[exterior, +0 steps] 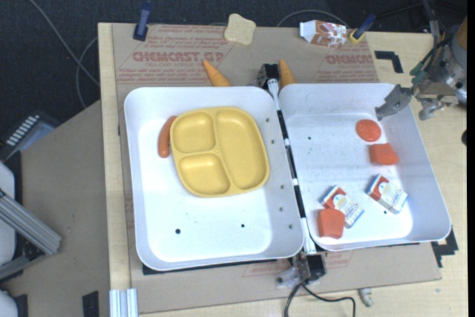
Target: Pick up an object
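Jaws spread apart and empty at the right edge of the frame, hanging over the upper right corner of the right bin. Just below and left of them, a red disc lying flat, with an orange block just beside it: probably the likeliest targets, being nearest and apart from the bin wall. Further down, two small cartons and a red block, bunched closely enough to crowd a grasp. In the left bin, a yellow divided tray with a sausage at its left rim. Up on the surface, outside both bins, a bread slice.
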Tool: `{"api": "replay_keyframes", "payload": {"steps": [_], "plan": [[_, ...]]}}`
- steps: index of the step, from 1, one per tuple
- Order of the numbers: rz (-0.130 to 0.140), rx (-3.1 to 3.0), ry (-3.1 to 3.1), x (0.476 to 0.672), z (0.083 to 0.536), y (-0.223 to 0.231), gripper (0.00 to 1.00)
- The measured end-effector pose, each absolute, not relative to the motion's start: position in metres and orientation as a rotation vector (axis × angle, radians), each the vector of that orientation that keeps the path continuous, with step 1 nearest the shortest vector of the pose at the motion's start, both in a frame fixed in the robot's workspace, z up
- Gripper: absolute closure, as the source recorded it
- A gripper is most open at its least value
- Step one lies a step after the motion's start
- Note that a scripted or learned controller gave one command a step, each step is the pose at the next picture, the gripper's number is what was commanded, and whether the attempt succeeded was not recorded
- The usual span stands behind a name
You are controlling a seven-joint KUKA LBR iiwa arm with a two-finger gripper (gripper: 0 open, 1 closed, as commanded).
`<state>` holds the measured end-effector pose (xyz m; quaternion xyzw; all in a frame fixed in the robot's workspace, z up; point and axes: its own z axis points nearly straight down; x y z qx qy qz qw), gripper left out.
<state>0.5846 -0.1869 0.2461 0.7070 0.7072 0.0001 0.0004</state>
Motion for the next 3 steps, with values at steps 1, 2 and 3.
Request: {"api": "replay_keyframes", "payload": {"steps": [1, 2, 3], "plan": [[-0.004, 2.226, 2.225, 0.621, 0.085, -0.201, 0.00], [0.001, 2.218, 2.219, 0.623, 0.160, -0.224, 0.00], [0.003, 2.218, 2.221, 0.630, 0.086, -0.191, 0.00]]}}
